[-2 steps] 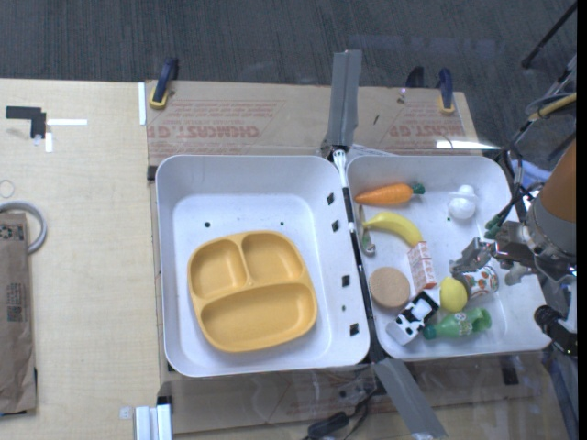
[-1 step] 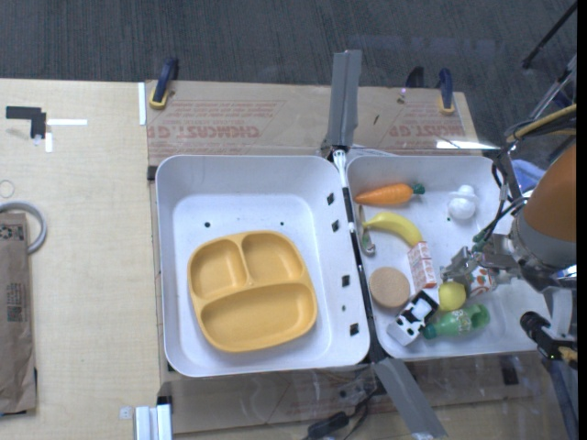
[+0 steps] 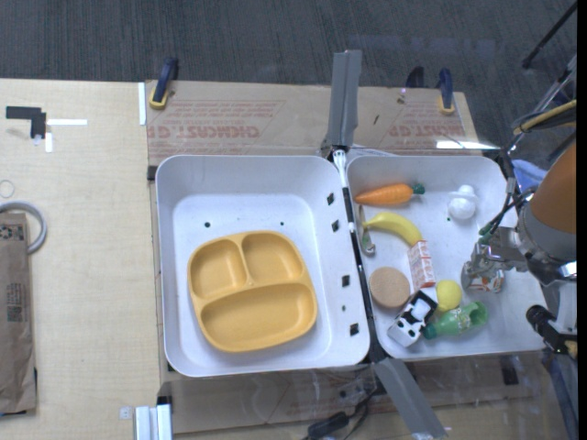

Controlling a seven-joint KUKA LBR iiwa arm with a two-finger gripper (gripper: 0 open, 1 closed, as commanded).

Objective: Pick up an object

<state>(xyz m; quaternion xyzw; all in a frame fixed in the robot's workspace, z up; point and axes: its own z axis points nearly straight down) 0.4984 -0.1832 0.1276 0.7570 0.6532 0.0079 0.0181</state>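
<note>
The right bin [image 3: 431, 165] holds several objects. An orange carrot [image 3: 385, 193] lies at the back, with a yellow banana [image 3: 394, 227] just in front of it and a white ball [image 3: 461, 206] to the right. Nearer the front are a small red-and-white carton [image 3: 421, 266], a round brown disc [image 3: 390, 287], a yellow lemon [image 3: 448, 294], a green bottle [image 3: 455, 320] and a black-and-white toy [image 3: 413, 318]. My gripper [image 3: 483, 271] is low over the bin's right side, just right of the lemon and the carton. A small reddish item [image 3: 492, 283] sits right under it.
The left bin [image 3: 174, 246] holds a yellow divided plate [image 3: 252, 287]. A ridge [image 3: 348, 236] separates the two bins. The arm's orange band [image 3: 558, 204] hangs over the right bin's right wall. A brown paper bag [image 3: 14, 310] lies on the bench at far left.
</note>
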